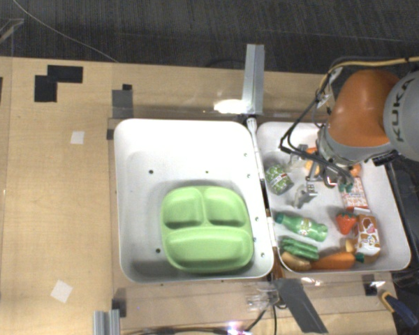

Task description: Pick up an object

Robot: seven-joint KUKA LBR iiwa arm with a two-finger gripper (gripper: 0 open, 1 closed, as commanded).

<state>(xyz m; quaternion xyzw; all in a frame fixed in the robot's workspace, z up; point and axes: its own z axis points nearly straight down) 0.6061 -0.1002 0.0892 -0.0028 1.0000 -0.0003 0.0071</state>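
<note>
The right bin (398,211) holds several small items. Among them are a green bottle (302,226), a green-and-white packet (279,180), a red pepper (346,223), an orange carrot (333,260) and a small carton (369,236). My gripper (308,189) hangs low over the middle of this bin, under the orange wrist band (359,107). It is just right of the packet and above the bottle. Nothing shows as lifted off the bin floor. The arm hides the bin's back right part.
The left bin (136,152) contains a green divided tray (206,227) toward its front. A metal post (254,75) stands behind the wall between the bins. A pink packet (354,190) and a green pickle-like piece (298,246) also lie in the right bin.
</note>
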